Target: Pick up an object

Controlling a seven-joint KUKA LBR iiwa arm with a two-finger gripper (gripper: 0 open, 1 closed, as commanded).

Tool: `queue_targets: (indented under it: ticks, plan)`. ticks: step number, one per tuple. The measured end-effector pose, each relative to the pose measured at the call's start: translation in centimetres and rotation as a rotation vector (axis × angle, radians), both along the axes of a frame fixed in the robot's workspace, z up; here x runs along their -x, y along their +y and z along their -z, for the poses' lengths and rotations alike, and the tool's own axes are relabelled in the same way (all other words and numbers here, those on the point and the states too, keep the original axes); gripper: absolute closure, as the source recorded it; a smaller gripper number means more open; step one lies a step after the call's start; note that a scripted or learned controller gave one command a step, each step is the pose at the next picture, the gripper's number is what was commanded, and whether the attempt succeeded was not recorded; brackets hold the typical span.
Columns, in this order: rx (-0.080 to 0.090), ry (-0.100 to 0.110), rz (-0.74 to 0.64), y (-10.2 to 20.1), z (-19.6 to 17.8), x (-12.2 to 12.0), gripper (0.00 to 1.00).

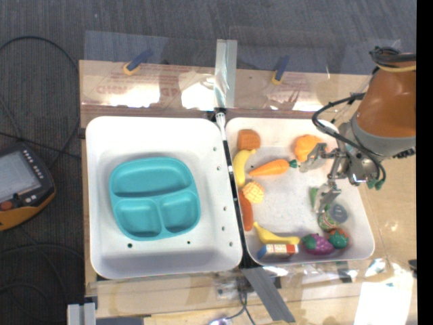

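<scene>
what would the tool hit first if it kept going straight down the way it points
Probably the green-lidded can just below the tool in the right bin. From this slanted view the depth is unclear, so it might instead meet the bin floor beside it.

A robotics lab: taped bench point(135, 80), teach pendant point(24, 178) and cables point(40, 53) on grey carpet point(203, 9).

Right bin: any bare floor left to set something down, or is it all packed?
Right bin: one bare patch mid-floor, bordered by the carrot, the corn, the banana and the gripper. The left wall and front edge are crowded. Left bin: bare margins all around the teal tray.
</scene>
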State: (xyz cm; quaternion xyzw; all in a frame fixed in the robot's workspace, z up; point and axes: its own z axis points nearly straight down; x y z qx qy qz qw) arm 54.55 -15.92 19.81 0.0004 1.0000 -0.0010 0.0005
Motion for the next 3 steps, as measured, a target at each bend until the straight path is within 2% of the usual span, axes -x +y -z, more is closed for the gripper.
queue_targets:
  ticks: [1,2,3]
  plan:
    - [0.002,-0.004,-0.022,-2.0,10.3,-8.7,0.00]
    - [0.005,0.006,0.077,0.8,10.7,-12.3,0.00]
    - [-0.001,-0.011,0.219,-0.6,10.7,-4.4,0.00]
